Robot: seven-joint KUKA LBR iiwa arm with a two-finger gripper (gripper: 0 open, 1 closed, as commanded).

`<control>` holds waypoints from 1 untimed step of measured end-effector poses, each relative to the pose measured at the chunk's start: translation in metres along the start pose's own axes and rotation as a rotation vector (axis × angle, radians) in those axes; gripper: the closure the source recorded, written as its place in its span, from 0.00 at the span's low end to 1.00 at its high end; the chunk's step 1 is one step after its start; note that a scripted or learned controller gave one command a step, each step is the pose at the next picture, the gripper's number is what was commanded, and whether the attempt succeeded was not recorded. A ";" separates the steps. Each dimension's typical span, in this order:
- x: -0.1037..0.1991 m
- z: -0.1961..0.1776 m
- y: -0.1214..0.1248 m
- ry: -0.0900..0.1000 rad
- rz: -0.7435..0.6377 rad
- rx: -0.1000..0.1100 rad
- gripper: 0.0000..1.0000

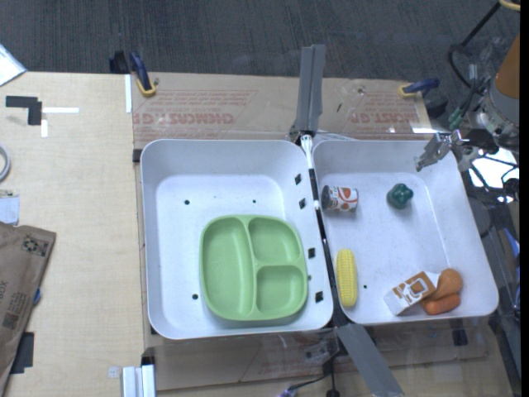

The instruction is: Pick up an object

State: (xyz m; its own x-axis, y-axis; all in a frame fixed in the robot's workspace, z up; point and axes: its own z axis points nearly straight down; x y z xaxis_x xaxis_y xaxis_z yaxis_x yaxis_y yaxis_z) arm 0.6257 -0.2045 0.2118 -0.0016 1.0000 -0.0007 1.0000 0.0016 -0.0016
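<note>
The right bin point(463, 222) holds several objects. A small white and orange can point(340, 198) lies on its side near the bin's left wall. To its right sits a dark green lump point(400, 195). Along the front left lies a yellow corn cob point(346, 277). A white and orange carton point(411, 294) rests at the front right, touching an orange carrot-like piece point(444, 293). My gripper point(433, 151) hangs above the bin's back right corner, open with nothing between its fingers, up and to the right of the green lump.
The left bin point(165, 222) holds a light green divided plate point(252, 267). A grey divider post point(311, 89) stands between the bins at the back. Cables and a stand point(483, 64) crowd the right side beside the arm.
</note>
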 end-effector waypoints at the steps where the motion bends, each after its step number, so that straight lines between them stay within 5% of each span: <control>1: 0.009 0.119 0.004 -0.001 0.000 -0.003 0.00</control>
State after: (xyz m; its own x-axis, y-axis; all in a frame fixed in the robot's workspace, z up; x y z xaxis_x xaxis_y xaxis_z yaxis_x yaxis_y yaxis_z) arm 0.6294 -0.1954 0.0923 -0.0016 1.0000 -0.0014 1.0000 0.0016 0.0010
